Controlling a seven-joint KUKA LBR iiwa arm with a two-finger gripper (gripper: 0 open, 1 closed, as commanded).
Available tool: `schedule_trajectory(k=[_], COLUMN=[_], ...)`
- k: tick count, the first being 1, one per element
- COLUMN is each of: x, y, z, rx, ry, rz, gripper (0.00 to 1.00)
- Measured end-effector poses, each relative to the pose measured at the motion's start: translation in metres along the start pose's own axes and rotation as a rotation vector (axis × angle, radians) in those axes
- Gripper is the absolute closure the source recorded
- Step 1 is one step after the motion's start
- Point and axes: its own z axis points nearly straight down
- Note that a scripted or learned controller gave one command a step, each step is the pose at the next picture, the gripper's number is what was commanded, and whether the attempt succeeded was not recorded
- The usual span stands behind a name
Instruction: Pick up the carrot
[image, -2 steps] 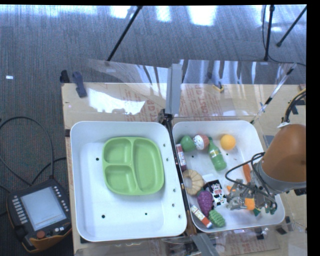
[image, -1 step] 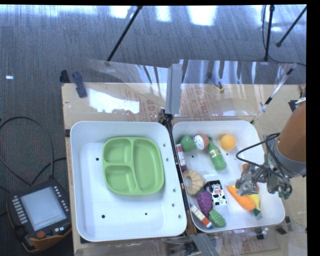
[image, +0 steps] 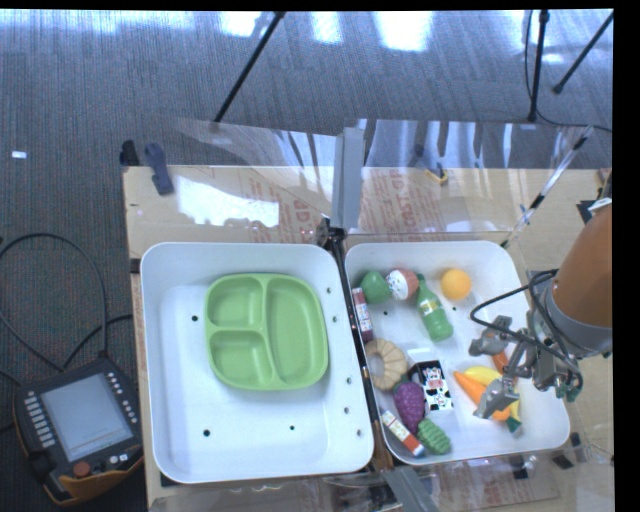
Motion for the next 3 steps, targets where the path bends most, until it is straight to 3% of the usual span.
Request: schedule_trajectory(k=[1, 2, 3], x=[0.001, 0.0, 0.005], y=[-0.002, -0.001, 0.026], z=[0.107, 0.097, -0.003], rx=[-0.001, -0.001, -0.001], ry=[0.004, 0.003, -0.008], rz=[-0.048, -0.052, 0.059], gripper=[0.0, 1.0, 1.0])
